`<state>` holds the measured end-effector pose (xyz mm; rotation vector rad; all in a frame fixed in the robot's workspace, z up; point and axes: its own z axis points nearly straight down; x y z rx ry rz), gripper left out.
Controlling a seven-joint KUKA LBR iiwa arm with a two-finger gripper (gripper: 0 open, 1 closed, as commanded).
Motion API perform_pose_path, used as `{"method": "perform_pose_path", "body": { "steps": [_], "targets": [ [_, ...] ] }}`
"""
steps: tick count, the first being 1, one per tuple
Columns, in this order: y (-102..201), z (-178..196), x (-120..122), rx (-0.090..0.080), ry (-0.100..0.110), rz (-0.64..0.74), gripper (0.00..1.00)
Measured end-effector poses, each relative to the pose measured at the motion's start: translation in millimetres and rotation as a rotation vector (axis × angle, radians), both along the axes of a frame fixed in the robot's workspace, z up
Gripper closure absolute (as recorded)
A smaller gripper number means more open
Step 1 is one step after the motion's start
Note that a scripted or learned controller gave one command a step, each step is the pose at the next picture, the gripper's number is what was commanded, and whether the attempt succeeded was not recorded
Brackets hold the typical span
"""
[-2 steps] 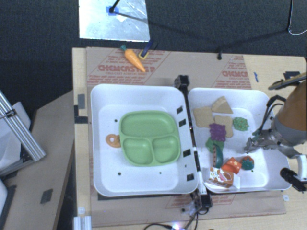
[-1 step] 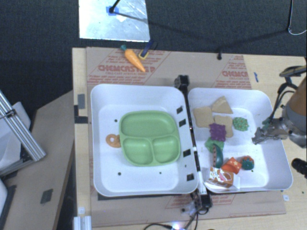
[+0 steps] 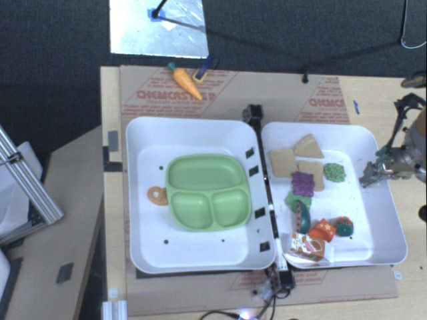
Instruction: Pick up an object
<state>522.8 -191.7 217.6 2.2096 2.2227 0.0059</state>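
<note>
The right bin [image 3: 383, 232] holds several small toy foods. Two tan bread slices [image 3: 283, 162] lie at its upper left, with a purple piece [image 3: 302, 183] and a green broccoli [image 3: 334, 173] just below them. Lower down are a dark green pickle [image 3: 302, 215], an orange piece [image 3: 322, 231], a red and teal piece [image 3: 343, 227] and a printed packet [image 3: 306, 247]. My gripper [image 3: 372, 176] hangs over the bin's right rim, to the right of the broccoli and apart from every object. Nothing shows in its grasp.
The left bin [image 3: 143, 145] bears a green divided plate [image 3: 208, 192] and a small orange ring [image 3: 157, 196] beside it. A toy carrot [image 3: 187, 83] lies on the cardboard behind the bins. A foil sheet [image 3: 158, 17] is farther back.
</note>
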Motion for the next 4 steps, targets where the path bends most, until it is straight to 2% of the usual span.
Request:
{"method": "perform_pose_path", "body": {
  "steps": [1, 2, 3, 4],
  "targets": [
    [-0.1, 7.2, 1.0, 0.001, 0.004, -0.001, 1.0],
    [60.7, 1.6, -2.5, 0.004, 0.007, 0.004, 1.0],
    [117.1, 14.6, 4.0, 0.004, 0.005, 0.005, 1.0],
    [163.4, 16.0, 1.5, 0.004, 0.006, 0.003, 1.0]
  ]
}}
